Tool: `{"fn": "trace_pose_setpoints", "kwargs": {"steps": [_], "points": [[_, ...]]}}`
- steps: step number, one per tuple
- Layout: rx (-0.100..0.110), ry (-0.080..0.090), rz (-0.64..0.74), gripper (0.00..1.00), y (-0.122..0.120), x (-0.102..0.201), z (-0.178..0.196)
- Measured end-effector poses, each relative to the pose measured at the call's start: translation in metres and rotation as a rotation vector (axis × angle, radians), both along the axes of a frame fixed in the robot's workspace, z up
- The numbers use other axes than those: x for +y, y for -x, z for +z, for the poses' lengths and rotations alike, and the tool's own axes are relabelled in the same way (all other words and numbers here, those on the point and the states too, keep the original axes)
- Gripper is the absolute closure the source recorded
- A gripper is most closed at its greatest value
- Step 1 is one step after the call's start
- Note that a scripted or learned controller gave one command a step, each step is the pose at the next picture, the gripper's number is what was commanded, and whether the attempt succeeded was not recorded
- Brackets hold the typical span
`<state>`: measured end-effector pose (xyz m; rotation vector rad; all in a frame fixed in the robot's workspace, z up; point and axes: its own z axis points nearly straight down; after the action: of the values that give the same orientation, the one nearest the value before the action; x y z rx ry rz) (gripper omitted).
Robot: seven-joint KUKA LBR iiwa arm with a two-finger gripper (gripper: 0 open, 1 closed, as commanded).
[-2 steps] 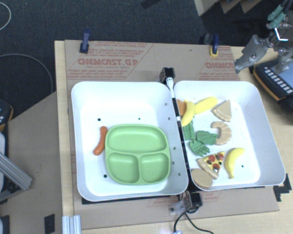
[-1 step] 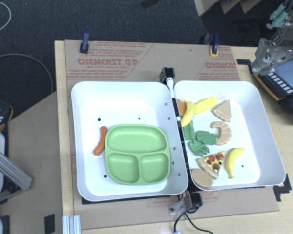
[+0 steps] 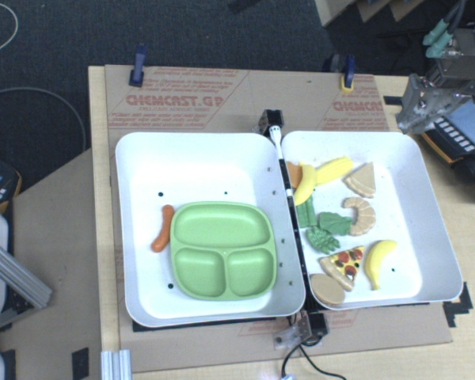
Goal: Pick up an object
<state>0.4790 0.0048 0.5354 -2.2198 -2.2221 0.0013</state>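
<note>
The right bin (image 3: 427, 212) holds several toy foods. Among them are a yellow banana (image 3: 323, 176), a tan bread slice (image 3: 363, 179), a croissant (image 3: 361, 214), green leafy pieces (image 3: 326, 228), a pizza slice (image 3: 344, 264), a second yellow fruit (image 3: 379, 261) and a round tan cookie (image 3: 327, 290). The left bin (image 3: 142, 172) holds a green divided plate (image 3: 222, 249) with an orange sausage (image 3: 163, 228) lying to its left. My gripper (image 3: 418, 108) is a grey metal shape beyond the right bin's far right corner, away from all the objects.
Both bins rest on a brown cardboard sheet (image 3: 182, 97) held by blue clamps (image 3: 137, 66) at the back. A black clip (image 3: 271, 122) sits where the bins meet. Dark equipment (image 3: 459, 137) stands at the far right.
</note>
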Motion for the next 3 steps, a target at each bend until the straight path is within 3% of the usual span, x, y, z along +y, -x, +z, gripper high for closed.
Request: {"fn": "trace_pose_setpoints", "kwargs": {"steps": [1, 2, 3], "points": [[0.016, 0.001, -0.002, 1.00, 0.001, 0.008, -0.166], [0.012, -0.001, -0.001, 1.00, 0.001, 0.040, -0.310], [-0.008, -0.002, 0.004, 1.00, -0.004, 0.076, -0.215]]}}
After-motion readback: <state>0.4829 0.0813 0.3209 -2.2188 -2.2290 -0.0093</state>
